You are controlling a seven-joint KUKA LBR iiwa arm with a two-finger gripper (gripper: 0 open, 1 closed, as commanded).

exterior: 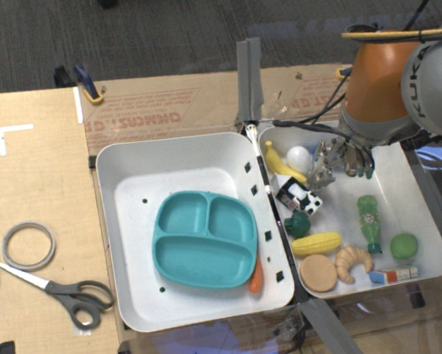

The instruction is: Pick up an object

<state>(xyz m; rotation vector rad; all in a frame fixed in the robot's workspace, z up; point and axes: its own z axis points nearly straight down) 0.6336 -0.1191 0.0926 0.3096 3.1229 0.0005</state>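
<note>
My gripper (337, 164) hangs low over the back of the right bin (422, 189), below the orange band of the arm (381, 82). Just to its left lie a white ball (298, 157) and a yellow banana (277, 166). A black-and-white toy cow (299, 197) sits in front of them, with a dark green toy (296, 224) below it. Further forward are a corn cob (316, 243), a tan round cookie (318, 273), a croissant (353, 260), a green bottle (369, 220), a green ball (404, 246) and a small tube (395, 274). Nothing shows in the gripper.
The left bin (123, 223) holds a teal divided plate (206, 239) with an orange carrot (255, 278) at its front right edge. On the bench to the left lie scissors (60, 292) and a roll of tape (28, 244). A grey divider post (251, 81) stands behind the bins.
</note>
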